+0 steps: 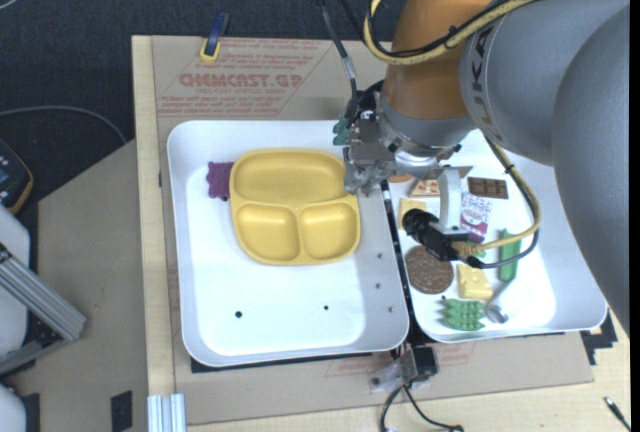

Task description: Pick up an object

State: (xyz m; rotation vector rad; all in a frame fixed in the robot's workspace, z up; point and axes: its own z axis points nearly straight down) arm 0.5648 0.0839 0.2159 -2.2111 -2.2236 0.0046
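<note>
Arm (pixel 560 70): reaching in from the right, orange band (pixel 440 30) above the wrist, bulk hanging over the right bin (pixel 560 305)
Gripper (pixel 363 163): low at the seam between the two bins, just beside the right rim of the divided yellow plate (pixel 295 205); how far open, impossible to tell from this angle; nothing visibly held
Likeliest target: the divided yellow plate, lying flat in the upper half of the left bin (pixel 280 320), nearest thing to the gripper
Other candidates: purple toy (pixel 218 178) touching the plate's left edge; in the right bin a brown round cookie (pixel 428 272), yellow wedge (pixel 476 282), green toy (pixel 462 313) and chocolate bar (pixel 487 187), lying close together
Stage: judged as approach or descent, no grasp to be seen yet
Risk, plate: wide, shallow and smooth; a pinch on the thin rim likely to slip, or to tip the plate up and drop it
Risk, bin wall: descent this near the divider liable to strike the wall between the bins rather than close on anything
Risk, clutter: a drift rightwards liable to nudge several small pieces at once and come up with none
</note>
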